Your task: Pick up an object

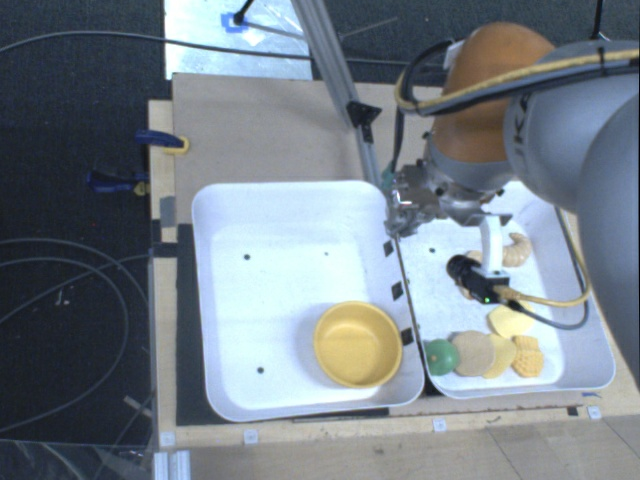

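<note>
A green ball (441, 354), a tan disc (473, 353) and a yellow waffle piece (527, 357) lay in a row in the right bin (598, 366), well nearer than the gripper (432, 208). A yellow bowl (357, 343) sat in the left bin (235, 268), nearer than the gripper and to the view's left of it. A pale curled piece (515, 249) lay close beside the gripper on the view's right. The gripper hung over the right bin's far end, and I could not tell whether it was open or closed.

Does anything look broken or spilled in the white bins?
Nothing looks broken or spilled. The yellow bowl sits upright in the left bin. In the right bin, the green ball and the tan and yellow pieces just crowd together at the near edge.
</note>
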You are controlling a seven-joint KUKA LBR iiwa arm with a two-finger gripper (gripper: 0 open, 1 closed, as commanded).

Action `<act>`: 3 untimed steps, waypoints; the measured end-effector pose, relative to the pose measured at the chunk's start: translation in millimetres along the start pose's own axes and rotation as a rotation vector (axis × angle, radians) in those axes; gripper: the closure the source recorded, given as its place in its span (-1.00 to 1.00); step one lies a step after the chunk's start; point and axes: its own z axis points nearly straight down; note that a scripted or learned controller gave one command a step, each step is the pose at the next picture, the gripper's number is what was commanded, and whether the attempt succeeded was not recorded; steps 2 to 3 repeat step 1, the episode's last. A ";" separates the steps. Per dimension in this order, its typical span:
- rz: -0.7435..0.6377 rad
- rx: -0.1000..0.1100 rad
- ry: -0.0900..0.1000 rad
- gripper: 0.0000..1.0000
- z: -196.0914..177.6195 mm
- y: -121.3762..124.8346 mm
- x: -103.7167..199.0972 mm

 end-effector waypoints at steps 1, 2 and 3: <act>0.002 0.001 -0.001 1.00 11.3 11.2 49.0; 0.002 0.001 -0.001 1.00 11.3 11.2 49.0; 0.002 0.001 -0.001 1.00 11.3 11.2 49.0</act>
